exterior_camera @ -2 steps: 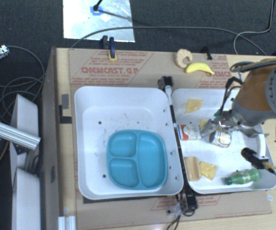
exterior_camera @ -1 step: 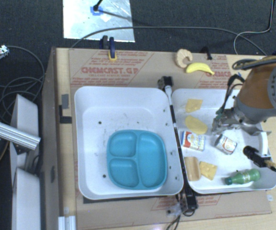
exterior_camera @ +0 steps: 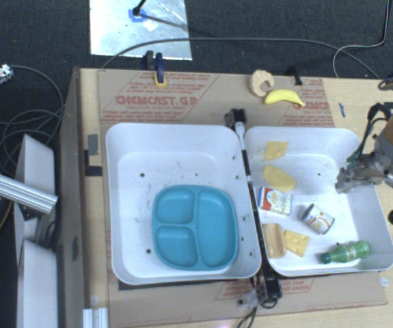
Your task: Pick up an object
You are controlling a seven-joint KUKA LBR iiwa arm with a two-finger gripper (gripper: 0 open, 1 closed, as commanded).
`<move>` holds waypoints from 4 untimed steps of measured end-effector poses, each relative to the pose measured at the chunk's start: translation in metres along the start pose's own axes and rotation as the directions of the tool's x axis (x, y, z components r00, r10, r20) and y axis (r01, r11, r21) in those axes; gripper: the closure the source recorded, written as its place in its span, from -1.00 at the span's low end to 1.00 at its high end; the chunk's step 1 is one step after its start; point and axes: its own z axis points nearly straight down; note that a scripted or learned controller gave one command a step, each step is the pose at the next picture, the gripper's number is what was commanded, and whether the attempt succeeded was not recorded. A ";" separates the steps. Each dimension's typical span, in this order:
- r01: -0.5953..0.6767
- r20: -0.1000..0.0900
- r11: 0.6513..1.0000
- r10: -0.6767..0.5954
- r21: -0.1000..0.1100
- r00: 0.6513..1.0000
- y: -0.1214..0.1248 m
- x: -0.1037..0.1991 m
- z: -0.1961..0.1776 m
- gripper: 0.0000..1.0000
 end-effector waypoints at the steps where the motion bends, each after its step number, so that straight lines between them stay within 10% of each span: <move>1: 0.004 0.000 1.000 -0.004 -0.002 1.000 0.021 -0.007 -0.077 1.00; 3: 0.004 -0.003 1.000 -0.004 0.002 1.000 -0.010 0.101 -0.059 1.00; 4: 0.003 -0.002 1.000 -0.003 0.001 1.000 -0.010 0.101 -0.059 -1.00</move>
